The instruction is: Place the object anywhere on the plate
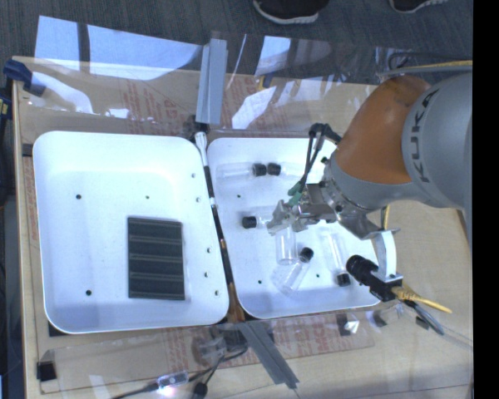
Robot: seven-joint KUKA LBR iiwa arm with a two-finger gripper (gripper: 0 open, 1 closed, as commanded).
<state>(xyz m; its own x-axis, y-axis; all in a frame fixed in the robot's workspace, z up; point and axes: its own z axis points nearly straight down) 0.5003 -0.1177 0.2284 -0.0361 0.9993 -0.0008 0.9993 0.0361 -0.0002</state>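
A dark ribbed plate (pixel 155 258) lies flat in the left bin (pixel 83 165), toward its front. Several small black pieces lie in the right bin (pixel 241 298): two side by side at the back (pixel 266 169), one near the left wall (pixel 249 221), one in the middle (pixel 306 254) and one toward the front right (pixel 343 279). My gripper (pixel 284 219) is low over the middle of the right bin, between the left piece and the middle piece. The arm's grey and orange body hides the bin's right part.
Clear plastic pieces (pixel 288 271) lie in the right bin just in front of my gripper. A raised divider (pixel 217 231) separates the two bins. A grey bar (pixel 210 80) stands behind the bins, and loose hardware (pixel 258 347) lies on the bench in front.
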